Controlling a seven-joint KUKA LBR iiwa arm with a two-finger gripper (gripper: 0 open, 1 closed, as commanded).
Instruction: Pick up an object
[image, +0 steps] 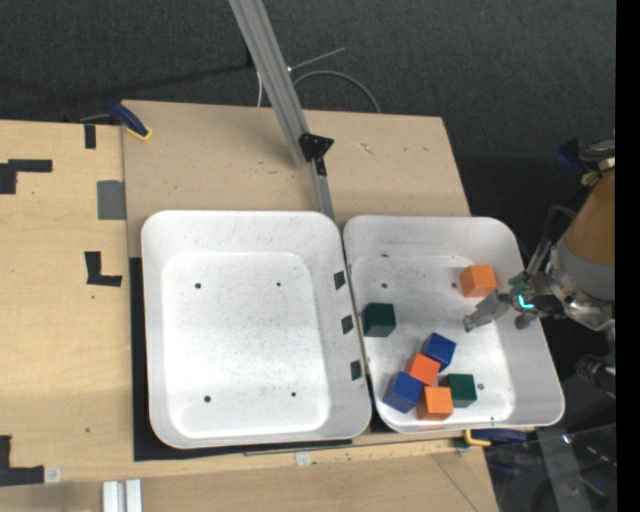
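The right bin (500, 240) holds several cubes. An orange cube (478, 280) lies alone near its right wall, and a dark green cube (378, 319) sits by its left wall. Clustered at the front are a blue cube (438, 350), an orange cube (424, 369), a second blue cube (403, 390), another orange cube (436, 402) and a green cube (461, 388). My gripper (497, 319) hangs over the bin's right side, just below the lone orange cube. It is open, with nothing between its fingers.
The left bin (160, 300) stands beside the right one, the two walls meeting in the middle. A slanted metal pole (285, 90) rises from behind the bins. The arm (590, 250) comes in over the right bin's right wall.
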